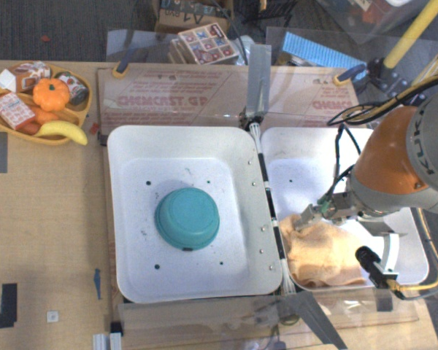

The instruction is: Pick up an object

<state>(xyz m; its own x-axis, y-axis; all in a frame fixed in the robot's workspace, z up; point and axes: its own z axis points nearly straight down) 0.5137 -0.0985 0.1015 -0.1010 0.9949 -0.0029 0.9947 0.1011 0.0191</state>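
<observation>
We're down at the tan cloth (325, 257) just below the claw (306, 219); whether it's clamped, we cannot tell. Next comes a firm pinch and lift.

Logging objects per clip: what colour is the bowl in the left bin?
Teal, a plain blue-green; the bowl shows clearly in the camera view.
</observation>
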